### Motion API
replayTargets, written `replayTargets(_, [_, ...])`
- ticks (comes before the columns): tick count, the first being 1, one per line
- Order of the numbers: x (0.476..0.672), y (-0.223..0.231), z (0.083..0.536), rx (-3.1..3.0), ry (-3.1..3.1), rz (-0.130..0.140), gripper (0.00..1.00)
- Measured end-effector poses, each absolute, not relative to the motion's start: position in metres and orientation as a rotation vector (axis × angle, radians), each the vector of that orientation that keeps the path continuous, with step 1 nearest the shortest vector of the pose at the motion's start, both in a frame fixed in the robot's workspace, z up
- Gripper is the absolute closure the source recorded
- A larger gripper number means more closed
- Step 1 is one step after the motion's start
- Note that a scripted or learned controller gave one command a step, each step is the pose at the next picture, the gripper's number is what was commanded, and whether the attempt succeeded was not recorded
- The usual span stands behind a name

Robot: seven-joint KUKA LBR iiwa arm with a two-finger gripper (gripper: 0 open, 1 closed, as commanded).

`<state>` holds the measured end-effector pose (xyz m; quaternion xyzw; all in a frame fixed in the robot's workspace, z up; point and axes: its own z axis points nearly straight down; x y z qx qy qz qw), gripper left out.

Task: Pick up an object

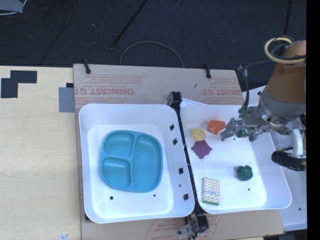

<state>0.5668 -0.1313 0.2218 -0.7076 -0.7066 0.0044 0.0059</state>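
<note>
Hovering over the upper right part of the right-hand bin (280, 194), the gripper (240, 130) is reaching in from the right edge of the frame, its metal parts jutting leftward from the grey wrist. From where I am standing, whether it is gripping anything or how wide it is set is something I cannot tell; the tip is a dark tangle against the white floor.

Closest to it is the orange block (216, 126), lying just to the left of the tip, near the bin's upper wall. A little further left and lower are the yellow piece (198, 134) and the purple piece (201, 148), sitting just beside each other. The dark green lump (244, 172) is lying below the tip, toward the lower right of the bin, and the patterned card (210, 190) is resting near the bottom wall with its long side running up and down the frame.

My guess is the orange block is the likeliest target, calling for a short shift leftward and a drop.

Arm-wise, the orange band (286, 81) is standing high at the right edge, with the wrist bending down and left into the bin. Over in the left-hand bin (90, 129), a blue divided plate (132, 161) is sitting.
</note>
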Motion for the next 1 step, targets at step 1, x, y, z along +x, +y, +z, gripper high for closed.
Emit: replayTargets(1, [0.5694, -0.1316, 0.2288, -2.221, -2.221, 0.001, 0.0])
